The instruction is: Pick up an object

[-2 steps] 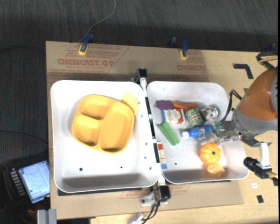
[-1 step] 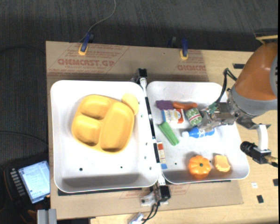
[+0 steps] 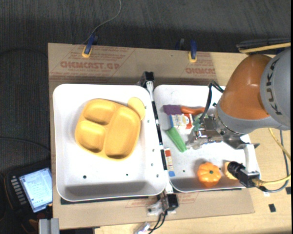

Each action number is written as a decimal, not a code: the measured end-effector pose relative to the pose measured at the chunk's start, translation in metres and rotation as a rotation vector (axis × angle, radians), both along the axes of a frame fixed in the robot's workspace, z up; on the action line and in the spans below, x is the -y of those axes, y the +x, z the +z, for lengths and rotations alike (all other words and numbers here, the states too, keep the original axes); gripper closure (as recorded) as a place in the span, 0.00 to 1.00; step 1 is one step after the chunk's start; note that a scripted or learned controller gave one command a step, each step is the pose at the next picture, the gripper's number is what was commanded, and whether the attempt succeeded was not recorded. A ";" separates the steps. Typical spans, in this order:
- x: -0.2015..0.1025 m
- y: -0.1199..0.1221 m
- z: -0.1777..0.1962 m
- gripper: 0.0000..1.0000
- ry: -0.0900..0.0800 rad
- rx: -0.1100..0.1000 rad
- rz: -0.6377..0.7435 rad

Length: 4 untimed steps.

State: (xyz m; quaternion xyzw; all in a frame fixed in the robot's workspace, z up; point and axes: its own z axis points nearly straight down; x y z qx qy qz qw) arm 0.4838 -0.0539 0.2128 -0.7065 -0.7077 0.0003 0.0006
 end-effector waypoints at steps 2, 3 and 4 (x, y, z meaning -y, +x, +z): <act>0.043 0.003 -0.125 0.00 -0.001 0.008 -0.002; 0.044 0.004 -0.114 1.00 -0.002 0.012 -0.002; 0.044 0.004 -0.114 0.00 -0.002 0.011 -0.003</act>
